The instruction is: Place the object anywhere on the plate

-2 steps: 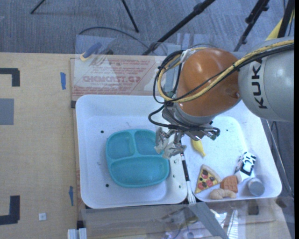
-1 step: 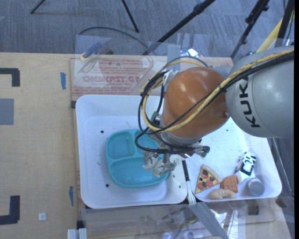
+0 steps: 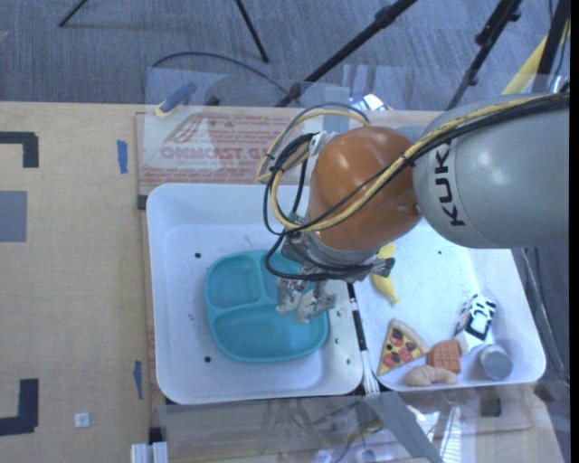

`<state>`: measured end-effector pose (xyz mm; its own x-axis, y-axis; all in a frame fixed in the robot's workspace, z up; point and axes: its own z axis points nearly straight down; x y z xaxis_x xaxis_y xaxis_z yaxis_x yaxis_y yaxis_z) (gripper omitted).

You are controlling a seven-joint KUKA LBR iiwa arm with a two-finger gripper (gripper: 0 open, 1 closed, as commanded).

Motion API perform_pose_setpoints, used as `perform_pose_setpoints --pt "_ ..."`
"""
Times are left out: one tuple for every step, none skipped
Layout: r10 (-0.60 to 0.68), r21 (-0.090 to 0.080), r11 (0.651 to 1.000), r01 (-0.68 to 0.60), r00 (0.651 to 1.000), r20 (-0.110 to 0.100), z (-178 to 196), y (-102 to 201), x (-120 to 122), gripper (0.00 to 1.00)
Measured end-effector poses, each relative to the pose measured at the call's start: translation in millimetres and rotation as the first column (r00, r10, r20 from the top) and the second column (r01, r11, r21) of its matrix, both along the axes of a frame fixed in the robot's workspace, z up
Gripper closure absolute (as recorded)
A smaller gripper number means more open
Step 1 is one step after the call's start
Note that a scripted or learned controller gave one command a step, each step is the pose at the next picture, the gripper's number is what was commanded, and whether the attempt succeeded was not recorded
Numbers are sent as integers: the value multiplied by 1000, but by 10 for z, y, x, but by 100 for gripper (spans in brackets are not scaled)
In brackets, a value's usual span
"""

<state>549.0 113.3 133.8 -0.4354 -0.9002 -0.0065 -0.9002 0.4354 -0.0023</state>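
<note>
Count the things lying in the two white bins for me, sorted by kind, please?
Plates: 1, the blue plate in the left bin
Toy foods: 4, the banana, pizza slice, waffle and croissant in the right bin
Bottles: 1, the bottle
Total: 6

Probably a robotics lab: a KUKA arm (image 3: 488, 172) over white bins (image 3: 172, 271), tripod legs (image 3: 380, 27) on grey carpet (image 3: 109, 45).

Grey arm (image 3: 507, 172) reaching leftward, end effector (image 3: 303, 303) pointing down, seemingly blurred
</note>
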Motion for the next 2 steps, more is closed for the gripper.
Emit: perform_pose_setpoints --pt "0 0 1000 0 1000 0 0 -1 0 0" --pt "-4 5 1000 4 1000 6 111 15 15 100"
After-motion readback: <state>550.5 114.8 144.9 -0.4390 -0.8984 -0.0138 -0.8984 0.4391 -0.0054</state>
